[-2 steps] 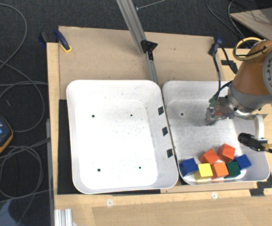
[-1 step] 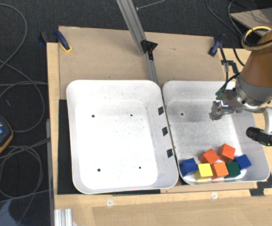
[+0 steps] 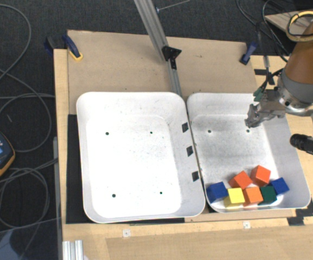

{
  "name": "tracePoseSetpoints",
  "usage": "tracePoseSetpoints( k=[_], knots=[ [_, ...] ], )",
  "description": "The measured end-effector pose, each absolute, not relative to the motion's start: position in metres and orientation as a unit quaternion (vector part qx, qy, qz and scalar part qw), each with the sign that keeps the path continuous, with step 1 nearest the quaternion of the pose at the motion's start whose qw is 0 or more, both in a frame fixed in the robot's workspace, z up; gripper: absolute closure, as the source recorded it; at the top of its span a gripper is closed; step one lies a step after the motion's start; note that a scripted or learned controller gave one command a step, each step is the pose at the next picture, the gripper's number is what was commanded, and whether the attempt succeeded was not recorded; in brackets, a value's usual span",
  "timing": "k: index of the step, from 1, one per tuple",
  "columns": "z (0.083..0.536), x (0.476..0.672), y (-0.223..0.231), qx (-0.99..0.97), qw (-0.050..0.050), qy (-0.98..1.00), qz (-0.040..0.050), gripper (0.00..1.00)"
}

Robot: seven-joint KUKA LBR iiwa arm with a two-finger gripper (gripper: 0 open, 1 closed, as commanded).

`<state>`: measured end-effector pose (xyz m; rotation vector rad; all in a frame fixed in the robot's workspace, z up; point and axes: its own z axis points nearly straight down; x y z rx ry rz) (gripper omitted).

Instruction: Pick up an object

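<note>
Robot claw (image 3: 252,119) hung over the right bin (image 3: 221,112), well apart from a cluster of coloured blocks.

The claw sat near the far right corner of the bench (image 3: 118,53), above bare bin floor; whether it was apart or together could not be told, and nothing showed in it. The blocks lay packed at the bin's near edge: a blue block (image 3: 216,190), yellow block (image 3: 235,196), two orange blocks (image 3: 242,179) and (image 3: 253,195), a red-orange block (image 3: 262,174), a green block (image 3: 268,193) and another blue block (image 3: 279,186). They looked small, stiff and light, likely easy to pinch across flat opposite faces. The blue one at the cluster's left seemed freest to take. The left bin (image 3: 91,107) lay beside.
</note>
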<state>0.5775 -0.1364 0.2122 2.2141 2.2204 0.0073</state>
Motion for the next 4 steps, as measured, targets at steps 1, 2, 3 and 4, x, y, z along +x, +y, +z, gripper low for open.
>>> tracePoseSetpoints(
  k=[1,2,3,4],
  knots=[
    [0.231,0.579,-0.136,0.707,0.002,0.708,0.0014,1.0],
    [0.237,0.562,-0.075,0.705,-0.002,0.709,0.0006,1.0],
    [0.23,0.549,-0.03,0.705,-0.002,0.709,0.0003,1.0],
    [0.242,0.534,0.028,0.704,-0.002,0.71,0.0009,1.0]
  ],
)
